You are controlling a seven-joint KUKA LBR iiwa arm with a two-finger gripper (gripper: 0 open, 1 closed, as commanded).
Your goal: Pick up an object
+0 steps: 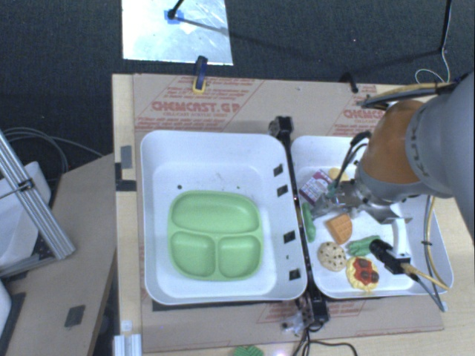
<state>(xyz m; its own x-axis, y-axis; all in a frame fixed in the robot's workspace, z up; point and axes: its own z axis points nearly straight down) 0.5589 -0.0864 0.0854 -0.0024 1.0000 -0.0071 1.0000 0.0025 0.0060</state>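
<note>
The right bin (438, 254) holds several toy foods: a purple and white packet (315, 185), an orange wedge (340, 228), a speckled cookie (332, 256), a green pepper (361, 245), a red and yellow piece (364, 274) and a green strip (307, 219) by the left wall. My gripper (346, 199) is low in this bin, between the packet and the orange wedge. The wrist with its orange band (392, 150) hangs over the bin's upper right and hides what lies beneath it. A bit of yellow (335, 173) peeks out beside the arm.
The left bin (159, 162) carries a green divided plate (215, 234). A black divider (293, 199) with clips runs between the bins. Cables and a black connector (387, 256) trail over the right bin's lower right.
</note>
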